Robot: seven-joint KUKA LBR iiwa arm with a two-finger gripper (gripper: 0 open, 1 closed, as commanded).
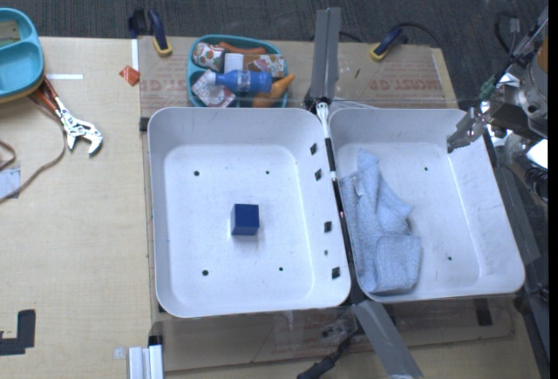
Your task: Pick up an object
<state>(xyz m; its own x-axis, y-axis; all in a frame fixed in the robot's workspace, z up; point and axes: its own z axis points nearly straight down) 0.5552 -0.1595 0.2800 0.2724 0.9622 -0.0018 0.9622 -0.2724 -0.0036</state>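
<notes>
Item: small blue rigid cube (246,219), lying mid left white bin (166,142); I judged it light, stiff, best pinched across flat sides. Gripper (466,131) hung at right bin's far rim; its spread I could not tell.

Bench (78,264), tan board, lying under: two white bins (174,299) sitting side by side; blue tub of small items (237,72) standing behind them; adjustable wrench (74,129) lying near left; blue dish (17,50) resting at left edge.
</notes>
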